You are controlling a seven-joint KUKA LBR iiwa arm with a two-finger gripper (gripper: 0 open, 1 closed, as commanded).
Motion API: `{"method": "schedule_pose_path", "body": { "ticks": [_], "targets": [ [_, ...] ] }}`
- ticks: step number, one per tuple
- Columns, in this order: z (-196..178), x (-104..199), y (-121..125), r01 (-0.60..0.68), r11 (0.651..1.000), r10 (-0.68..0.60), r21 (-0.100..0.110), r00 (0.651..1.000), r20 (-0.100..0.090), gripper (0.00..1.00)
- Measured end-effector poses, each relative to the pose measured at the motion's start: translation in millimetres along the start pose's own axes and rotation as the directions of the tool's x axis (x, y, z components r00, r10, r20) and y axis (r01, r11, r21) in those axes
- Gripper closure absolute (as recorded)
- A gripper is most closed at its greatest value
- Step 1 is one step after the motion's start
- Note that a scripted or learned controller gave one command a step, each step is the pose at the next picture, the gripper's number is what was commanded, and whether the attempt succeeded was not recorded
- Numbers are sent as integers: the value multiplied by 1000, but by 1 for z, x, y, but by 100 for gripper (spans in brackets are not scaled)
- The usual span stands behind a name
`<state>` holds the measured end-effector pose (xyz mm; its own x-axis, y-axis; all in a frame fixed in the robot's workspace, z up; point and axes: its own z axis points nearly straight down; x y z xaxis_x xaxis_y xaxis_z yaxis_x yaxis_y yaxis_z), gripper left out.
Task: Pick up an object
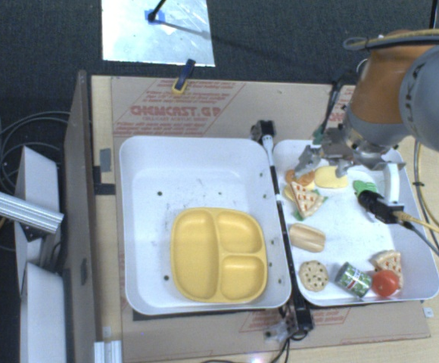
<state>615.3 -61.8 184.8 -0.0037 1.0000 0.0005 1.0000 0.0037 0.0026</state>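
Observation:
My gripper [324, 165] hangs over the far left part of the right bin [424, 267], fingers apart and nothing gripped between them. Just below it lie a pale yellow round toy [330, 178] and a pizza slice [306, 197], with a small orange piece [303, 178] beside them. A green toy [363, 187] sits to the right of the yellow one. Nearer the front are a tan bread roll [307, 237], a cookie [312, 275], a green can [353, 279], a red tomato [386, 283] and a second wedge-shaped slice [388, 261].
The left bin [147, 165] holds a yellow divided plate [219, 253] in its front half. A ridge [278, 210] separates the two bins. Cardboard [189, 104] lies under both bins, and cables trail at the far left.

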Motion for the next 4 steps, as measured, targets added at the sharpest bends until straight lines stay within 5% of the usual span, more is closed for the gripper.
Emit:
{"method": "schedule_pose_path", "body": {
  "ticks": [1, 2, 3, 4],
  "targets": [
    [97, -31, -22, -6, 1000, 6, 11, 1000, 1, 0],
    [98, -21, 55, 1, 1000, -1, 8, 1000, -2, 0],
    [101, -41, -55, -8, 1000, 8, 11, 1000, 0, 0],
    [101, -21, -67, 0, 1000, 0, 4, 1000, -1, 0]
  ]
}}
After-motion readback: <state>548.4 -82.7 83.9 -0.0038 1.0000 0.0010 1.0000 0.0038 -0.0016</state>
